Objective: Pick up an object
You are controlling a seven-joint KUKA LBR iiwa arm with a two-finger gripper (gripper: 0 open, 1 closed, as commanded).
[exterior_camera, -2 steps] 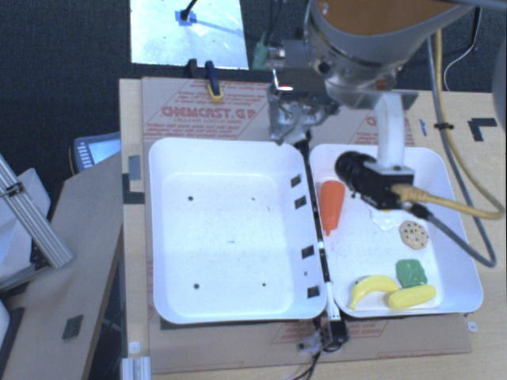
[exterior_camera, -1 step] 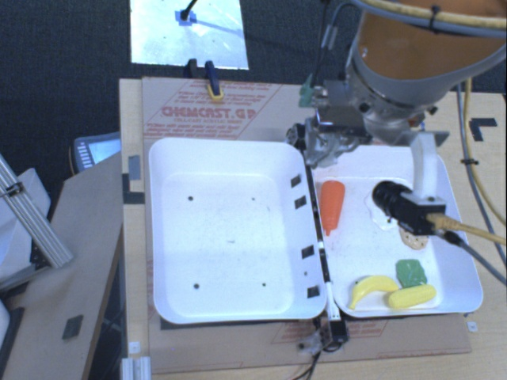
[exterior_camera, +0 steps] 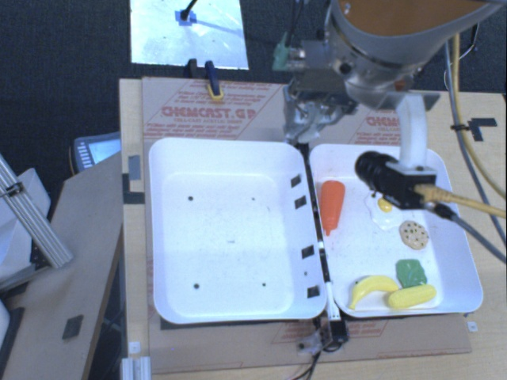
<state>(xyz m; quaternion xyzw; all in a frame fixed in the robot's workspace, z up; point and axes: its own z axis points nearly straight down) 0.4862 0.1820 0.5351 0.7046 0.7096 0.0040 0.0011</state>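
The right bin [exterior_camera: 467,279] holds several toy foods. An orange carrot [exterior_camera: 331,204] lies near its left wall. A fried egg [exterior_camera: 383,209] and a round cookie [exterior_camera: 413,234] sit in the middle. A green piece [exterior_camera: 411,271], a banana [exterior_camera: 371,288] and a yellow oblong piece [exterior_camera: 412,296] lie at the front. My gripper [exterior_camera: 306,130] hangs above the back end of the divider between the bins, behind the carrot and apart from every object. A black cylinder [exterior_camera: 390,179] on a white bracket juts from the arm over the back of the right bin.
The left bin [exterior_camera: 170,212] lies beside the right one, both on a cardboard sheet [exterior_camera: 206,111] with a yellow clamp [exterior_camera: 214,85] at its back edge. A shiny metal plate [exterior_camera: 188,20] lies behind. Yellow cables [exterior_camera: 467,204] cross the right bin's right side.
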